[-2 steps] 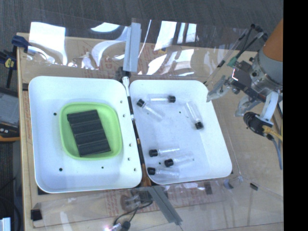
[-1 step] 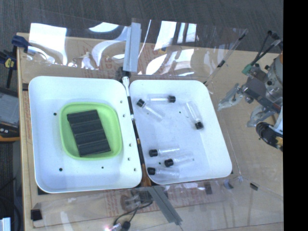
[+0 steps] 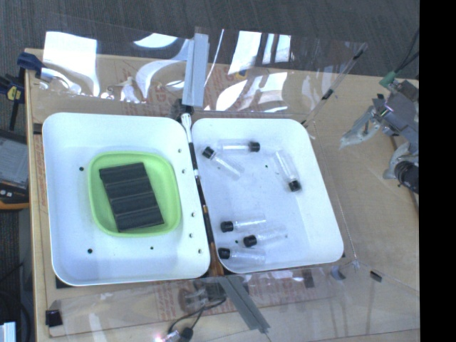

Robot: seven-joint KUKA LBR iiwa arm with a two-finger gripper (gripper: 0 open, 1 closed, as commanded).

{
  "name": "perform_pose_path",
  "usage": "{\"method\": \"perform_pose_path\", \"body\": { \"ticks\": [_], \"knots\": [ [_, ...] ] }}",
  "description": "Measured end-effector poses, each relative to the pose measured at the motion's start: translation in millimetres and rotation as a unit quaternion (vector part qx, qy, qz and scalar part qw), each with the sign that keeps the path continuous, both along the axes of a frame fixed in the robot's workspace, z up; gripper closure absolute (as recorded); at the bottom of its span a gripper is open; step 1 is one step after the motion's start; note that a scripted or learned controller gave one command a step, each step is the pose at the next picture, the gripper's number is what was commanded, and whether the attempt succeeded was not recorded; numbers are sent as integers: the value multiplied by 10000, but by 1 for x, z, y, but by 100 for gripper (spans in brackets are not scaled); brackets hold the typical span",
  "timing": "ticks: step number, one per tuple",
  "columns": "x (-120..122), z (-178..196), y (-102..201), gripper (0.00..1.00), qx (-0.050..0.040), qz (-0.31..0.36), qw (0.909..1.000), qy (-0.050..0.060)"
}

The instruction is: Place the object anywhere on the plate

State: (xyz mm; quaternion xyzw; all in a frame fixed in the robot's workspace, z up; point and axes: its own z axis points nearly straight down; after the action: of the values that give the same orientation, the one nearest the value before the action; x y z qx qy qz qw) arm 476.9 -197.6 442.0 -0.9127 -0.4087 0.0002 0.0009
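Note:
A green plate (image 3: pixel 169 184) lies in the left bin (image 3: pixel 60 248). A dark ribbed rectangular block (image 3: pixel 130 196) rests flat on the plate, slightly turned. In the right bin (image 3: pixel 324 226) lie several clear vials with black caps, among them one near the back (image 3: pixel 239 147), one at the right (image 3: pixel 286 169) and a cluster near the front (image 3: pixel 246 241). My gripper (image 3: pixel 388 120) hangs at the far right over the bare bench, outside both bins and well away from the plate and the vials.
A clear plastic shield with bright reflections stands behind the bins (image 3: pixel 249 63). A grey bar (image 3: pixel 195 70) rises at the back between the bins. Clamps and cables sit at the front edge (image 3: pixel 214 298).

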Motion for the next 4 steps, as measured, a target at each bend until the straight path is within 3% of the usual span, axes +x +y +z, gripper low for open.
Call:
{"method": "perform_pose_path", "body": {
  "ticks": [1, 2, 3, 4],
  "knots": [
    [0, -1, 65, 0, 4, -570, 9984, 20],
    [0, 0, 2, 0, -11, -1106, 9939, 2],
    [0, 0, -12, 0, -15, -1983, 9801, -10],
    [0, -1, 61, 0, -2, -2530, 9675, 25]
  ]
}}
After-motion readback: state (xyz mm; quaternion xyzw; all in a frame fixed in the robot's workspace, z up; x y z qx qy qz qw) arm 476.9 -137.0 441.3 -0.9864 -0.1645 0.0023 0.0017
